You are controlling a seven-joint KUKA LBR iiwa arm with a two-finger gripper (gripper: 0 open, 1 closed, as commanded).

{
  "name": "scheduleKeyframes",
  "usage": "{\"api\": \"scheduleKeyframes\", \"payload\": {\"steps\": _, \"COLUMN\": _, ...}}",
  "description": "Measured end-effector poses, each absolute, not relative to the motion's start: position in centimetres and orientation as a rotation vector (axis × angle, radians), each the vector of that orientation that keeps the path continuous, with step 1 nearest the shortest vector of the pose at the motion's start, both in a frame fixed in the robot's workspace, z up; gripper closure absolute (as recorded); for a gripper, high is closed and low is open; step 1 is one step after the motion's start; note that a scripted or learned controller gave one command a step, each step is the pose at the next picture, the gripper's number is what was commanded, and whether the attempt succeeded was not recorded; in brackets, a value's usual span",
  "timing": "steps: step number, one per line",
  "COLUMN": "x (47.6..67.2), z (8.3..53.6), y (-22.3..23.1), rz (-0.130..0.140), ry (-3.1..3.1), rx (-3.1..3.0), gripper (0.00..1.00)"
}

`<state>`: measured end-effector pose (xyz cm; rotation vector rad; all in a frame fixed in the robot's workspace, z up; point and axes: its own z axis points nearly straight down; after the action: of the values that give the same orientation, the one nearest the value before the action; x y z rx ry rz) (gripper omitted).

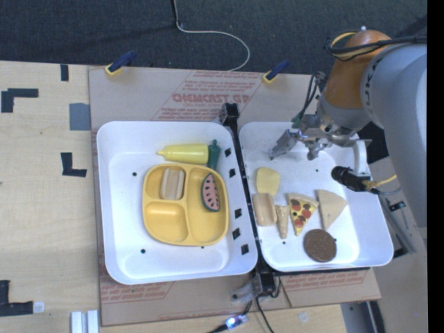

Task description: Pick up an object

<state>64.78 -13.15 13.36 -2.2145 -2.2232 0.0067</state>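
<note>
I see the yellow tray (182, 217) in the left bin (118, 186) holding bread (172, 183) and watermelon (211, 192). My pincer (297, 148) hangs open and unladen above the pizza slice (301, 214).

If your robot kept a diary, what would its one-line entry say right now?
tool: open, over right bin, holding nothing | food pieces: pizza slice, cookie | left bin: yellow tray
</note>
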Motion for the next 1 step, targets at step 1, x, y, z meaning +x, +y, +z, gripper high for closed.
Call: {"api": "scheduleKeyframes", "payload": {"steps": 1, "x": 64.72, "z": 8.10, "y": -12.96, "rz": 0.005, "ry": -2.224, "rx": -2.216, "gripper": 0.00}}
